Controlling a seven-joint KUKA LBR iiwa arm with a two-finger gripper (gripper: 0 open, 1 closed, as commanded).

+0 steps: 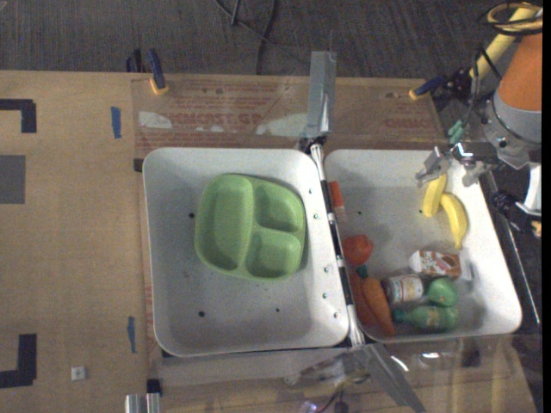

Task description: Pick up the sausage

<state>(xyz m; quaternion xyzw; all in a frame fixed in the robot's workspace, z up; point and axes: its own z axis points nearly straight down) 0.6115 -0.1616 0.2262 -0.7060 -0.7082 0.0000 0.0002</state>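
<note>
Jaws spread, nothing pinched between them. Camera view: they hang at the far edge of the right bin [508, 308], just above the upper end of the banana [455, 218]. The sausage [355, 292] is taken to be the reddish-brown piece against this bin's left wall, just beside the carrot [377, 306] and below the tomato [357, 248]; identification uncertain at this resolution. Well apart from the jaws. Step in hand: approach, grasp not yet begun. Next move calls for crossing the bin toward the near-left corner, then descending with the jaws set across the piece. Wall and carrot crowd it.
</note>
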